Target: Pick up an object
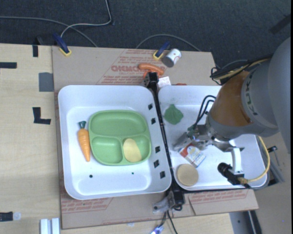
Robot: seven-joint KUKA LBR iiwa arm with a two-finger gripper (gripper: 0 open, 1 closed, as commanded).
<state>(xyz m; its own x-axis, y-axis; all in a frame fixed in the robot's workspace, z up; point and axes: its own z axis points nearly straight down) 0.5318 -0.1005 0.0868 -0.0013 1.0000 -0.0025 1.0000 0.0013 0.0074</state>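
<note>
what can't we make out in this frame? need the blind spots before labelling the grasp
- Gripper, camera view: wrist overhangs it, so finger state and any contact are unreadable.
- Small red and white packet: partly under the gripper, too small to identify.
- Right white bin: the grey arm with its orange band covers much of the floor.
- Dark green flat piece: too small to identify.

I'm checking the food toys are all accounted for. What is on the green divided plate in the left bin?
The green divided plate holds one pale yellow oval piece in its lower right compartment. The orange toy carrot lies beside the plate, on the white bin's floor.
</note>
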